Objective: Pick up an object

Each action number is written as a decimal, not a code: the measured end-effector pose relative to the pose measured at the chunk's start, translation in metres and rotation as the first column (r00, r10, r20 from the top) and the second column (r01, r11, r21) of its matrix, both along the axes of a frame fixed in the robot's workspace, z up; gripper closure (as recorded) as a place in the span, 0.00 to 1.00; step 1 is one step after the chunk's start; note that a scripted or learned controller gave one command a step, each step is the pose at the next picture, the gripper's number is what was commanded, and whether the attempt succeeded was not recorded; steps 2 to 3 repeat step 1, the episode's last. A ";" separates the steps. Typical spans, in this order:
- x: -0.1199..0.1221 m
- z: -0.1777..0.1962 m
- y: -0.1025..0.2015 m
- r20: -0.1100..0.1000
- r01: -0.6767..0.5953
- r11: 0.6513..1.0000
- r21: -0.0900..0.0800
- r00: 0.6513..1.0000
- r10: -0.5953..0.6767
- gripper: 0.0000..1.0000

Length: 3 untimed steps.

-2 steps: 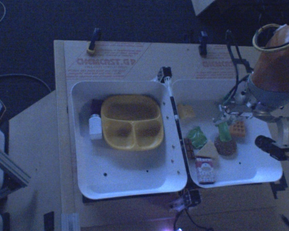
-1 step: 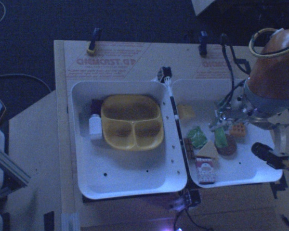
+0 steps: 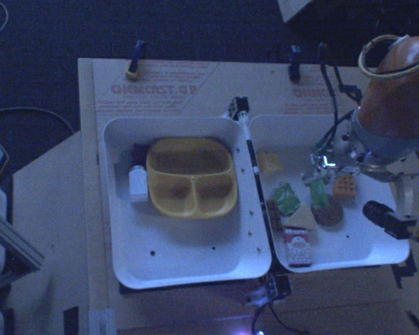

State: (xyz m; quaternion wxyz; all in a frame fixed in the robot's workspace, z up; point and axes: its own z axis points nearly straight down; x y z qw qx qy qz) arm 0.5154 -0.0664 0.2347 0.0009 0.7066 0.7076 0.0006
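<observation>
Hanging over the right bin (image 3: pixel 377 253), the gripper (image 3: pixel 323 165) sits just above the green toy (image 3: pixel 318 194) (standing up, right of frame middle); I cannot tell its grip.

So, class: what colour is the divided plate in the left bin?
Yellow; the plate shows best in the camera view.

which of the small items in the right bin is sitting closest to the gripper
The green upright item, right below the gripper. The orange waffle-like square lies a little to its right; the red-and-white packet is at the bin's front.
</observation>
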 end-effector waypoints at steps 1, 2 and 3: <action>0.007 -0.006 0.004 -0.001 0.001 1.000 0.000 1.000 -0.001 1.00; 0.007 -0.006 0.004 -0.001 0.001 1.000 0.000 1.000 -0.001 1.00; 0.007 -0.006 0.004 -0.001 0.001 1.000 0.000 1.000 -0.001 1.00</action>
